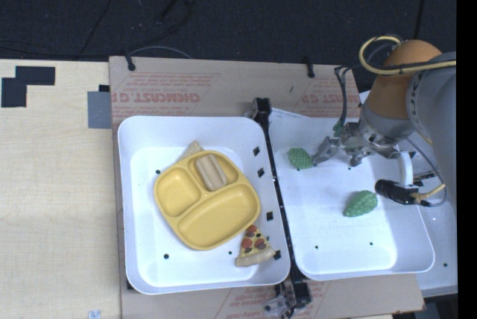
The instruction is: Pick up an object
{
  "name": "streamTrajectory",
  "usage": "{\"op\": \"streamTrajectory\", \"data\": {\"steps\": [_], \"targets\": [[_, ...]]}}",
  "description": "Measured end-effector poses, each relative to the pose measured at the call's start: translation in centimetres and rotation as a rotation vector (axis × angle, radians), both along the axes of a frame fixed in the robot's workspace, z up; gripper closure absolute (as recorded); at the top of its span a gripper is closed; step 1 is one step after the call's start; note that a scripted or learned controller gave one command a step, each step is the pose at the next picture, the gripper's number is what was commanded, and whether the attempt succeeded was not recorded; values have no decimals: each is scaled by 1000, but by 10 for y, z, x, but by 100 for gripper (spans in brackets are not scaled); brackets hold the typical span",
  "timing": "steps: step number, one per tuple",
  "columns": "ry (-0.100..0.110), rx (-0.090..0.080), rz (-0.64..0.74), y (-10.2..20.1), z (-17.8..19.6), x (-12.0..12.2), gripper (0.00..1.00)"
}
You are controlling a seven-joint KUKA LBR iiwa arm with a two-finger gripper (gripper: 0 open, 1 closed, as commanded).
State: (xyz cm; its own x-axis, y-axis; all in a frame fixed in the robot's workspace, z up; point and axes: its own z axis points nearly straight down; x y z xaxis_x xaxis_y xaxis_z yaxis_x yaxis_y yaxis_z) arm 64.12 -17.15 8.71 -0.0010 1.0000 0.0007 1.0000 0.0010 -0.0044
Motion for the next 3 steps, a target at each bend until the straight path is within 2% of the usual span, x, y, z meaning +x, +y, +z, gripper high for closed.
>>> {"op": "streamTrajectory", "data": {"steps": [1,3], "targets": [[-1,0,0,0,11,0,100],[-9,-2,0,-12,127,0,100]]}}
